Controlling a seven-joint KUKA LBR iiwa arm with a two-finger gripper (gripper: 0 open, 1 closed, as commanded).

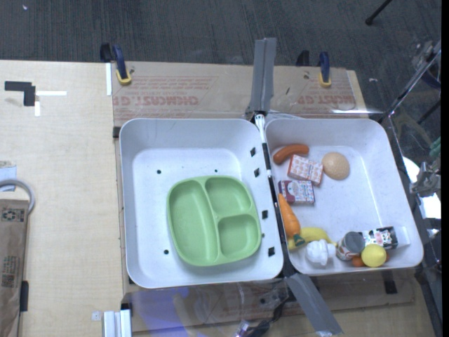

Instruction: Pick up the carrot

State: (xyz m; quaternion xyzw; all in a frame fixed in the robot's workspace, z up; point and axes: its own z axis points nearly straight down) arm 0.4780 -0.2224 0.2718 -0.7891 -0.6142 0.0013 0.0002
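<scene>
Camera view, single frame. The carrot (287, 216) is in the right bin (393, 188), hard against that bin's left wall, about halfway between the far and near sides.

- Long axis: runs far to near, slightly slanted, with the near end a little further right. It lies almost parallel to the wall.
- Look: bright orange and stubby, tapering toward the far end. There may be a bit of green at the near end, but it merges with the yellow banana-like piece (312, 236) touching it, so I am not sure.
- Neighbours: a small printed box (297, 192) sits at the far tip, touching or very nearly so. A white toy (317, 253) lies just beside the near end. The right flank of the carrot's middle looks open.
- Gripper: I cannot tell whether it is apart or together. Blurred grey hardware at the right edge (426, 177), outside the bin, could be part of the rig.

Key relation: the arm enters from the right, so the carrot lies leftward across the whole width of the right bin. A grasp would probably have to close across the short axis, left to right. The wall leaves little room on the left, so the mid-body looks like the best place to grasp.

The left bin (140, 188) holds a green divided plate (214, 220), well apart from the carrot and of no concern. The pick is not yet begun.
</scene>
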